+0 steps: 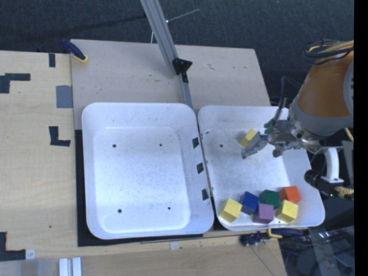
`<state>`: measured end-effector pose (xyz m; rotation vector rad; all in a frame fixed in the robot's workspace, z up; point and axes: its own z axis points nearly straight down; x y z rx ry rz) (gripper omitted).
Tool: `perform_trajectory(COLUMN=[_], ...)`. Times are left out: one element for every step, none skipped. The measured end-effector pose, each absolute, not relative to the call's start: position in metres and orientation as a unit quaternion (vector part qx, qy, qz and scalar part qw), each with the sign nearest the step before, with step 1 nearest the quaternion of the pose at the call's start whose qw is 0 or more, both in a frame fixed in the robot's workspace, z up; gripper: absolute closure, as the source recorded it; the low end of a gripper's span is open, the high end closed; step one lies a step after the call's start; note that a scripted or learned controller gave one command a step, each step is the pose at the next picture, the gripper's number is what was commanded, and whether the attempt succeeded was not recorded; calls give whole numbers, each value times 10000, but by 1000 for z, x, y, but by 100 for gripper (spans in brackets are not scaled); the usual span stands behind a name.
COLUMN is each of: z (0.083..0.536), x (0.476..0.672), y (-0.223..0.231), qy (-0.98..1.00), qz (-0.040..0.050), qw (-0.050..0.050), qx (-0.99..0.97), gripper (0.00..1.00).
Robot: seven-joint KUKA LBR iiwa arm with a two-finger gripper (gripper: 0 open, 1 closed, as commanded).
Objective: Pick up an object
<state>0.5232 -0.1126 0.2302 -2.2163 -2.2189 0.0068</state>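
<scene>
over the right bin point(230, 119) we see the gripper point(251, 145), fingers clamped on a yellow block point(249, 137); six more blocks point(261, 206) cluster at the bin's near edge.

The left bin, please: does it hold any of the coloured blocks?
No, the left bin holds none; the blocks lie in the right bin.

My gripper point(251, 146) hangs over the right bin point(230, 119) with a yellow block point(249, 137) between its fingers.
</scene>
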Motion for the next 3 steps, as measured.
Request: perform_trajectory(z=[165,121,133], x=[522,517,518], y=[-110,-112,-111], qy=[-7073,-7072,-7078], qz=[27,25,9], qw=[33,32,21], qx=[-7069,-7070,-7065], gripper=[0,0,100])
